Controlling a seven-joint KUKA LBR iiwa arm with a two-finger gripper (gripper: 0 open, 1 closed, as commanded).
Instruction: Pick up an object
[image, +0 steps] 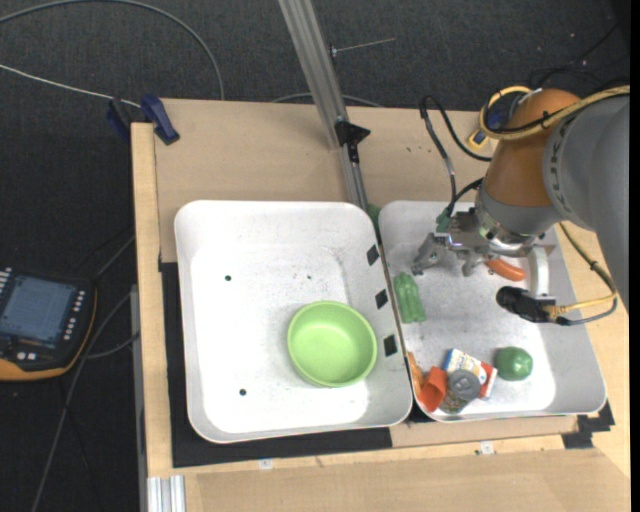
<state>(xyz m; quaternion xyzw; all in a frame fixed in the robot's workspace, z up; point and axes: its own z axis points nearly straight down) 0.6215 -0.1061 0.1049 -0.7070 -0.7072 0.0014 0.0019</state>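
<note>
Green ball (513, 363) and clutter in right bin (575, 385), green bowl (332, 343) in left bin (250, 300); tool (462, 252) state unclear.

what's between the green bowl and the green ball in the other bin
In the camera view, between the green bowl and the green ball lie the bins' meeting rims, then an orange scrap and a small packet pile.

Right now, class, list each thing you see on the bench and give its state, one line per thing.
green bowl: upright in the left bin, open side up.
green block: lying flat in the right bin, by the divider.
green ball: resting on the right bin's floor.
gripper: over the right bin, nothing seen between its fingers.
</note>
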